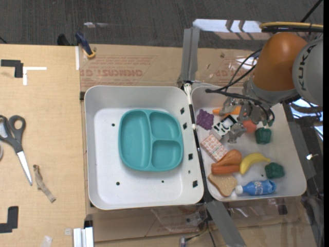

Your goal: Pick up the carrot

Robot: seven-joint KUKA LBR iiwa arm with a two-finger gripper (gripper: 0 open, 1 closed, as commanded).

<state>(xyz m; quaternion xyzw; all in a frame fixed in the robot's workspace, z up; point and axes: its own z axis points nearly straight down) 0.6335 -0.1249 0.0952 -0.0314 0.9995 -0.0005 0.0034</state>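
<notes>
An orange, tapered piece (227,161) that looks like the carrot lies in the right bin (293,153), between a pink wafer (213,146) and a yellow banana (253,162). My gripper (240,121) hangs low over the back of that bin, above a black-and-white block (223,125). It stands a hand's width behind the carrot-like piece. Another orange-red thing (250,126) peeks out from under the gripper, mostly hidden. A small orange tip (218,110) shows to the gripper's left.
The right bin also holds a purple grape bunch (204,119), two green pieces (263,135) (274,170), a bread slice (222,184) and a blue bottle (257,188). A teal divided plate (151,139) lies in the left bin (97,153). Scissors (16,143) rest on the bench at left.
</notes>
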